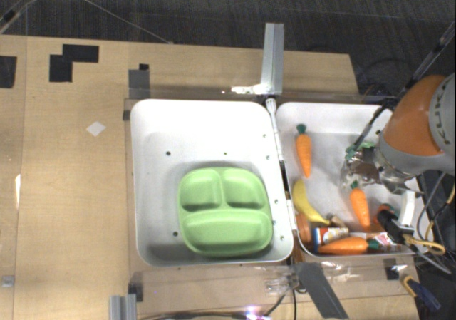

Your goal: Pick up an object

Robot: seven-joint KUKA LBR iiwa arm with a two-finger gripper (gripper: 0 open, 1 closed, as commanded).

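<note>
The right bin (324,122) holds several toy foods. A small carrot (304,153) with a green top lies near its left wall. A yellow banana (308,202) curves below it. A second carrot (360,208) lies right of the banana, and a larger orange carrot (344,245) rests along the front wall. My gripper (354,171) hangs over the bin's right half, just above the second carrot's upper end. Nothing is visibly held.
The left bin (153,126) carries a green divided plate (224,210). A red and white tube (340,232) and a reddish piece (304,226) crowd the right bin's front. A metal post (273,58) stands behind the bins.
</note>
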